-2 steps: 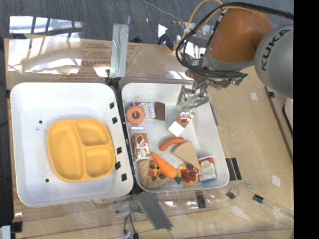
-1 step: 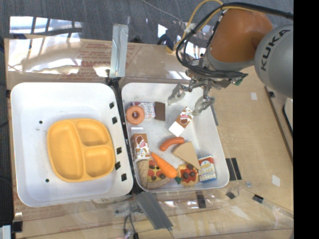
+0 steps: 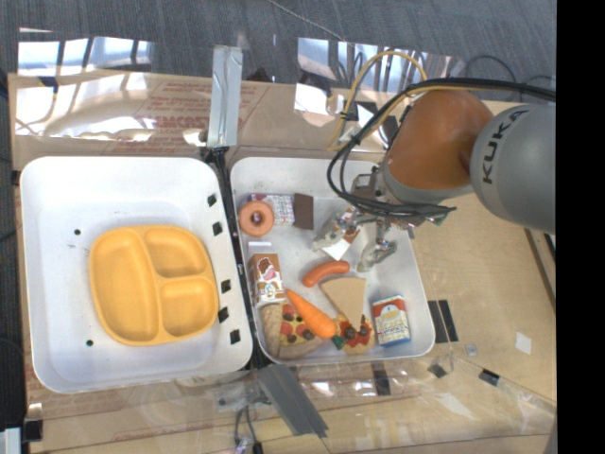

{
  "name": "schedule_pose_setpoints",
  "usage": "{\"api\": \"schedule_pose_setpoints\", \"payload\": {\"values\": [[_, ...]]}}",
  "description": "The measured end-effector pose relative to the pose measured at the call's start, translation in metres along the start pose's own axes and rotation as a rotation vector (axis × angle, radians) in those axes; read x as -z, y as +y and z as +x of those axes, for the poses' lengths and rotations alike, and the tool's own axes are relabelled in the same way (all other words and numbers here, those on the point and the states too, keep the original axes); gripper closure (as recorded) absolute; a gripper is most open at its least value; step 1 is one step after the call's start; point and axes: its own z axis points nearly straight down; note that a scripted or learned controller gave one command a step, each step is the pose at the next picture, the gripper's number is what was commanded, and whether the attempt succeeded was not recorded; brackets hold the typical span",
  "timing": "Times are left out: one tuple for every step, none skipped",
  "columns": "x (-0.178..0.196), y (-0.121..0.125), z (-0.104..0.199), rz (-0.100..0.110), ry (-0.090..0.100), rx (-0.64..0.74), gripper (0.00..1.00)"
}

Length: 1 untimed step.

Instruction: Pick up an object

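Observation:
The arm's gripper [image 3: 365,241] hangs low over the upper right part of the right bin [image 3: 416,282]. Its two metal fingers [image 3: 381,251] stand apart, open, and I see nothing between them. A small white piece [image 3: 333,247] lies just left of the fingers. Below them lie a red sausage [image 3: 326,272] and a tan wedge [image 3: 346,298]. Further left are a pink donut [image 3: 255,218], a brown block [image 3: 302,210] and a small printed box [image 3: 267,278]. An orange carrot [image 3: 313,316], a pizza slice [image 3: 289,334] and a small carton [image 3: 390,320] lie along the front.
The left bin [image 3: 57,206] holds a yellow divided plate [image 3: 151,282]. The arm's orange band [image 3: 440,140] and grey body [image 3: 515,164] overhang the right bin's far right corner, with cables looping above. Cardboard and tape surround both bins.

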Motion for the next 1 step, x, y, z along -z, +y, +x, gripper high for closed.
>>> {"api": "schedule_pose_setpoints", "payload": {"values": [[0.0153,0.0887,0.0277,-0.001,0.001,0.277,0.0]]}}
